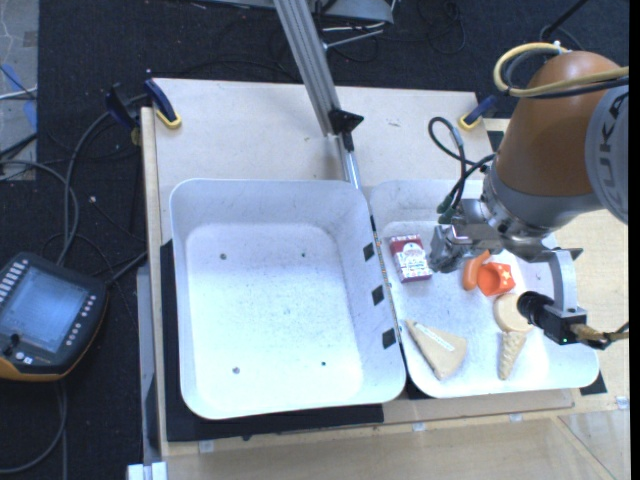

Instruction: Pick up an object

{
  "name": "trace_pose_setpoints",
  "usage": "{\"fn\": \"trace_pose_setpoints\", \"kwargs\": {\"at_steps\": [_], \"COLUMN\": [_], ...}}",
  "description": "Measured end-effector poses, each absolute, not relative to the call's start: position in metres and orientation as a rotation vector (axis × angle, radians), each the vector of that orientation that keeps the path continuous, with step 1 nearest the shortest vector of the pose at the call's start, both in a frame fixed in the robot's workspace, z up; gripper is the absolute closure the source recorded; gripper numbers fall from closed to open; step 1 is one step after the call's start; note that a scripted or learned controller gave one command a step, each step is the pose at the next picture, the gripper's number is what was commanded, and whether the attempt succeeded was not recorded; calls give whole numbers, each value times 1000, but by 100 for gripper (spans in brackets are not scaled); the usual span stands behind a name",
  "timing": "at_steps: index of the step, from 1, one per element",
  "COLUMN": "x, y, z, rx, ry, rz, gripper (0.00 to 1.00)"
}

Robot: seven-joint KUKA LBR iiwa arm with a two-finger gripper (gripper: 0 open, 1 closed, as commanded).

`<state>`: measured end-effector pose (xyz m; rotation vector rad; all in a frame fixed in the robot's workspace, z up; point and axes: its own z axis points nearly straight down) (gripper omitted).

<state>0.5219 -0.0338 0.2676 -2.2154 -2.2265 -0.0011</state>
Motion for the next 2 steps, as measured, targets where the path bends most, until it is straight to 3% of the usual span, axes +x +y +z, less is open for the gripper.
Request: {"fn": "trace_pose_setpoints", "kwargs": {"at_steps": [1, 2], "x": [515, 519], "y": [18, 66], "z": [270, 267], "rx": [-2215, -2216], "ry": [-2227, -2226], "rz": [-1, 0], "gripper": [100, 100]}}
